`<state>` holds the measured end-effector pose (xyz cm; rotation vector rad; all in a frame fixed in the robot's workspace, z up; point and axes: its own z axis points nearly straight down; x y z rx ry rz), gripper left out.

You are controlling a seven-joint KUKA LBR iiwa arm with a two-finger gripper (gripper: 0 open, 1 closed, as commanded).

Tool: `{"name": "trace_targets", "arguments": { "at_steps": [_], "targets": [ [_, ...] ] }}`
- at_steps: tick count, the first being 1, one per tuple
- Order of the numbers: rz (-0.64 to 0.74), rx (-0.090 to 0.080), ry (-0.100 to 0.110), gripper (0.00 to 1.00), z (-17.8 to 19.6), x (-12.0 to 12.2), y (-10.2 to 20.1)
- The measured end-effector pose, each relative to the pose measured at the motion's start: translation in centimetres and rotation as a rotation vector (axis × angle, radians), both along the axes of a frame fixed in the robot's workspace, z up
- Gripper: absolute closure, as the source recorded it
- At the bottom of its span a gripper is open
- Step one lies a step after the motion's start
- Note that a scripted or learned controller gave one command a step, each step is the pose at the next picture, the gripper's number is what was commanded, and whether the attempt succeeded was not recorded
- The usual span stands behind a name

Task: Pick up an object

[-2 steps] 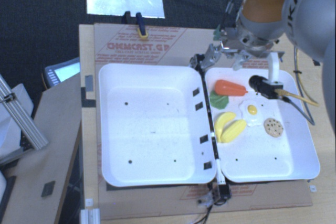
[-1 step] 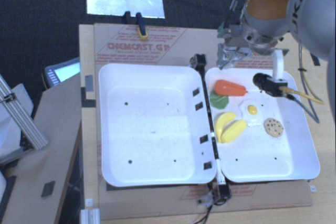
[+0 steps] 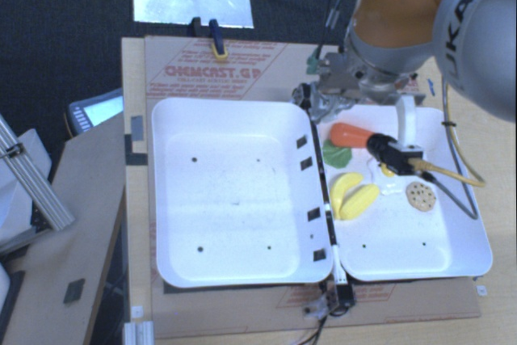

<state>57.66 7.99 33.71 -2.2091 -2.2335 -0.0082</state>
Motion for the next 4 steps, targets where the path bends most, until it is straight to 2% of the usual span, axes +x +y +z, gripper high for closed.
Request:
{"name": "trace_targets", "arguments": {
  "at_steps": [1,2,3,4],
  "targets": [
    [0.002,0.000,-0.001,1.00,3.1,-2.6,9.6],
    [-0.001,-0.002,0.006,1.00,-1.1,-2.9,15.9],
    [-0.007,-0.003,0.003,0.00,-0.9,-2.8,15.5],
    [-0.013,-0.005,0.004,0.00,-5.7,1.4,14.0]
  ]
}}
